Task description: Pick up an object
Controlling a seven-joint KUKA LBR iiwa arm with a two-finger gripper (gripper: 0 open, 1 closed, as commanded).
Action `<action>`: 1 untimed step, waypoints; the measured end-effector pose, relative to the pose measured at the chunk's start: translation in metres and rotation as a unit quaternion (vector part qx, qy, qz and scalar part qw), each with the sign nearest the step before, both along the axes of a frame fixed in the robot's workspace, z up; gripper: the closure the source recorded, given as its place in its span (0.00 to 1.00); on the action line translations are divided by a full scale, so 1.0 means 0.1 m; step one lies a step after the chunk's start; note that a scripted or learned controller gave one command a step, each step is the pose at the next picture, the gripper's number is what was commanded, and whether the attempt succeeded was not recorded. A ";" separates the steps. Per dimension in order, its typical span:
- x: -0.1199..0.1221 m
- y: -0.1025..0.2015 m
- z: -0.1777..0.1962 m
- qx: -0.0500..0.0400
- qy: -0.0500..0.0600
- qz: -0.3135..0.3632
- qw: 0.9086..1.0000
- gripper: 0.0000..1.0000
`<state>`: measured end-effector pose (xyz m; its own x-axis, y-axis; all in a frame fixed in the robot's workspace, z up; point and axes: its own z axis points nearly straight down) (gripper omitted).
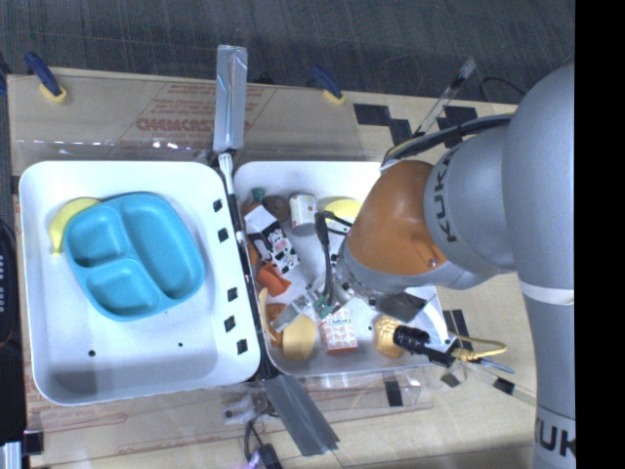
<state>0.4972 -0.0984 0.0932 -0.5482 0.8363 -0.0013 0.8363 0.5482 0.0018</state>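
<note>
The right bin [293, 174] holds a crowded pile of small things. Among them are a small red-and-white box [339, 332], a pale yellow rounded piece [300, 338], an orange piece [274, 280], a black-and-white packet [276, 246], a white cylinder [303, 208] and a yellow-green piece [341, 206]. My gripper [319, 302] is low in this bin, just above the red-and-white box and beside the pale yellow piece. The orange wrist band and grey arm cover the bin's right half. Nothing can be seen held.
The left bin [59, 360] holds a blue divided plate [137, 252] with a yellow thing [66, 217] poking out from under its far-left edge. A metal divider post [230, 96] stands between the bins at the back. Brown board surrounds both bins.
</note>
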 end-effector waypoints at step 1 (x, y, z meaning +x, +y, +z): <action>-0.18 0.09 0.99 0.000 0.000 0.015 1.000 0.00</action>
